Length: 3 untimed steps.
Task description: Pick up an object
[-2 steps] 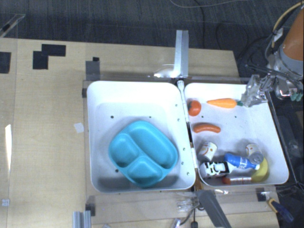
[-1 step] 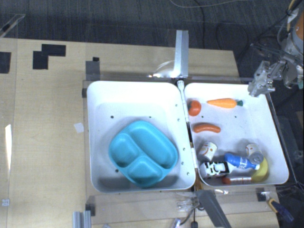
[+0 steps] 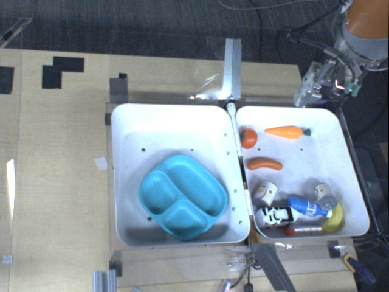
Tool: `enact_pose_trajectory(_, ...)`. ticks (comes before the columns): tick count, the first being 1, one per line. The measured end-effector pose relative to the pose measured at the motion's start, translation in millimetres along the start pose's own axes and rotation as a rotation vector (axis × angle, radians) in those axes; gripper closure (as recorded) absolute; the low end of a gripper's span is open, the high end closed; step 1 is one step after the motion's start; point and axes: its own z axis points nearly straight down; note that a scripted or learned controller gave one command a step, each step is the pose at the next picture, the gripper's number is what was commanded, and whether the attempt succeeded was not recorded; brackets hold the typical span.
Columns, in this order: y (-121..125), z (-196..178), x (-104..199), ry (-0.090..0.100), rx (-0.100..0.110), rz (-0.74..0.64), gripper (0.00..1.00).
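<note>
While nothing is lifted yet, the candidate objects lie in the right white bin (image 3: pixel 349 148): an orange plastic carrot with a green tip (image 3: pixel 284 132) lies near the far wall, a round red-orange tomato-like piece (image 3: pixel 248 139) sits against the divider side, and a reddish-brown sausage (image 3: pixel 264 163) rests just below them. Toward the near wall cluster a small cream-and-brown can (image 3: pixel 265 192), a black-and-white toy figure (image 3: pixel 274 215), a blue bottle with a white label (image 3: pixel 309 208), a small grey tin (image 3: pixel 323 192), a yellow banana-like piece (image 3: pixel 333 219) and a thin red marker (image 3: pixel 302 229); several of these touch one another.

The gripper (image 3: pixel 325 84) hangs above the far right corner of that bin, outside its rim and well apart from every object; it grasps nothing, and whether its fingers are spread cannot be told. Above it rise the grey wrist and the orange band (image 3: pixel 366 8).

The left white bin (image 3: pixel 121 163) holds a blue plastic divided plate (image 3: pixel 182 194), slightly tilted. Both bins sit on the light wooden desk (image 3: pixel 55 181).
</note>
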Motion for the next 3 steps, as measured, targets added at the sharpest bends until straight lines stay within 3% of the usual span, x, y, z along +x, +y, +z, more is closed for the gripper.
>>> enact_pose_trajectory(1,27,46,4,0.002,0.0,-0.049,1.0)
enact_pose_trajectory(2,41,-6,-9,-0.001,-0.001,-0.201,1.0)
enact_pose_trajectory(3,23,93,43,0.004,0.0,-0.132,1.0)
